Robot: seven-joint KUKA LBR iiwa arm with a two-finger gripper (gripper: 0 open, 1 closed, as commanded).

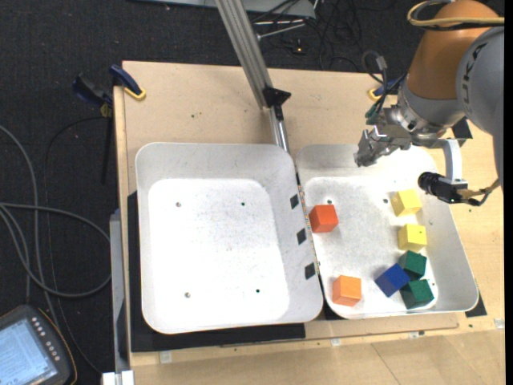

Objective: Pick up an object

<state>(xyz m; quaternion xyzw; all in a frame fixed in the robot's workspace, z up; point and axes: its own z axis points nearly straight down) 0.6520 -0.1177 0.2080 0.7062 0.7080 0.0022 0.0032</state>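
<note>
Blocks crowd the right bin (337, 184), so the gripper (367, 155) hangs above that bin's far rim, apparently staged for a descent, grasping nothing visible, its opening unclear.

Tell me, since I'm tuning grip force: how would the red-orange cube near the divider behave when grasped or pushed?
The red-orange cube looks rigid and flat-faced, so it should slide rather than roll. It sits apart from the other blocks, so a push probably disturbs nothing. Likely light.

- You are looking at seven blocks lying in the right bin (461, 283).
- Red-orange block (323, 217) and orange block (346, 289) are sitting left.
- Two yellow blocks (405, 201) (413, 236), blue block (392, 279) and two green blocks (414, 262) (417, 293) are clustering right.
</note>
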